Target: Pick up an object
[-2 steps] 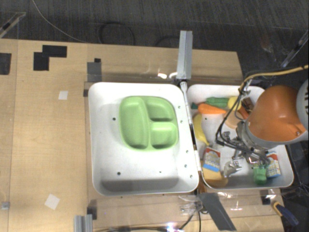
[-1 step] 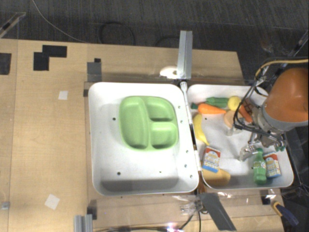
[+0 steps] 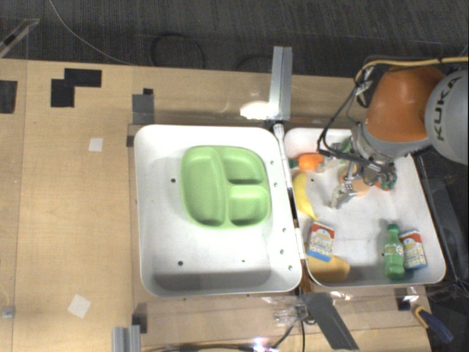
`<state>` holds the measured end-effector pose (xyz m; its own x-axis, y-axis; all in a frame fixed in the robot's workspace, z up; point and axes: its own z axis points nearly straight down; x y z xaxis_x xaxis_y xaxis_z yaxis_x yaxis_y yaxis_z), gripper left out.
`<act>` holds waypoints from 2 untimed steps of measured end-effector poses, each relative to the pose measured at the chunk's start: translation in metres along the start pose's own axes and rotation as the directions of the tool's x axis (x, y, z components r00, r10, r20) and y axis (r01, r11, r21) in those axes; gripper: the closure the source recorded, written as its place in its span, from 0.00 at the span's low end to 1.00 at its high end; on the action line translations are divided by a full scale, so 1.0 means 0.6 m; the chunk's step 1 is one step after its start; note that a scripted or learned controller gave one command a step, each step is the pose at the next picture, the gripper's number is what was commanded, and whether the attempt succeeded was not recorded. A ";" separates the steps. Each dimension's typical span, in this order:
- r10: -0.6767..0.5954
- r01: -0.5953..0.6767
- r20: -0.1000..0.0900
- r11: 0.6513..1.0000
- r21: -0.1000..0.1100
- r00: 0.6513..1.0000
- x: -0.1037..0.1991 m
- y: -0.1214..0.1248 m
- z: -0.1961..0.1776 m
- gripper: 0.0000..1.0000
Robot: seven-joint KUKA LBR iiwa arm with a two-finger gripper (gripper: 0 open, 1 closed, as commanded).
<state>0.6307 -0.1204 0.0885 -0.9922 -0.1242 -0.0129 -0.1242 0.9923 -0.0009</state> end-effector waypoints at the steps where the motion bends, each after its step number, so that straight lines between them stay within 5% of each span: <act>1: 0.040 -0.040 0.002 0.999 0.001 0.999 0.145 0.076 -0.006 0.00; 2: -0.399 0.399 0.003 0.917 0.005 0.917 0.116 0.057 -0.006 0.00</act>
<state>0.5576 -0.0953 0.0910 -0.8600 -0.5100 -0.0150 -0.5099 0.8602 -0.0113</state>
